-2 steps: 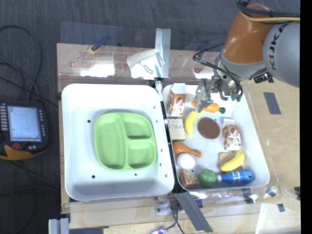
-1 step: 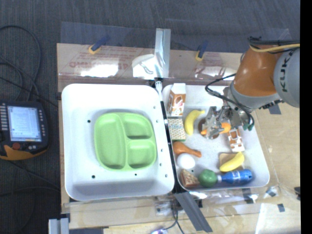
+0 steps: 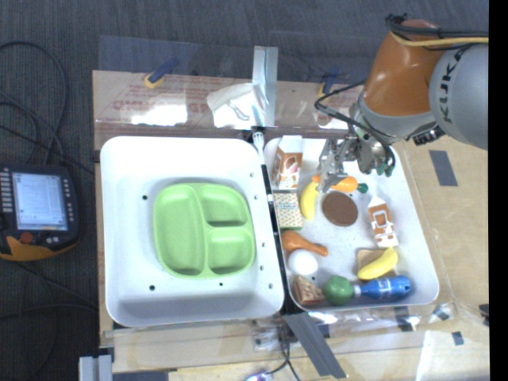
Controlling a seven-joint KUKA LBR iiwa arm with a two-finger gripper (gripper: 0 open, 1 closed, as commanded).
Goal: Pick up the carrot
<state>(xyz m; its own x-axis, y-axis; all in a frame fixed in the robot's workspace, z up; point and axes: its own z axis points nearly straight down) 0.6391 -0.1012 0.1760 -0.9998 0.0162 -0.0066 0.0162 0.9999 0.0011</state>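
Note:
The carrot [image 3: 344,185] is a short orange piece with a green stub at its right end. It lies in the upper middle of the right bin [image 3: 421,236], just above a brown disc [image 3: 340,209]. My gripper [image 3: 336,165] hangs over the bin directly above and slightly left of the carrot, its tip close to the carrot's left end. Nothing is visibly lifted off the bin floor. The arm's orange band [image 3: 397,74] sits above the bin's far right corner.
Crowding the carrot are a yellow banana [image 3: 308,200] on its left, a printed carton [image 3: 287,163] and an orange-white carton [image 3: 381,223]. Nearer the front lie an orange drumstick-like piece [image 3: 305,243], an egg [image 3: 302,263], a second banana [image 3: 377,264] and a blue bottle [image 3: 386,288]. The left bin [image 3: 127,173] holds a green divided plate [image 3: 205,228].

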